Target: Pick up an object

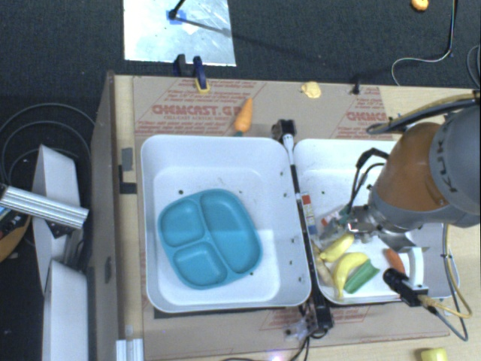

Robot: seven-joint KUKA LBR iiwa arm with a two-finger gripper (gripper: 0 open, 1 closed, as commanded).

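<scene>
Nearest edge first: a small yellow-green lump sits on the bench outside the bins, out of play. The pickable stuff is piled in the near-left corner of the right bin: two yellow bananas, a green piece touching the lower banana, and a red-orange piece just beside them to the right. There are also a few small bits near the divider that I can't identify. The gripper hangs right over that pile, by the upper banana. The wrist blocks the tip, so I can't tell if it's released or clamped, and nothing is visibly in it. I'd call this the approach onto the bananas, pick not yet done. Risks: the items touch, so a close could catch two, or wedge one sideways and squirt it out. The bananas are curved and look smooth, so they'd likely roll out of a narrow pinch. The pile is tight to the bin wall and divider, so the gripper could land on the rim instead of beside the target. The left bin holds a blue divided plate, flat, a poor target. Farther back on the cardboard are an orange carrot-like piece and a small yellow item, both outside the bins.
</scene>
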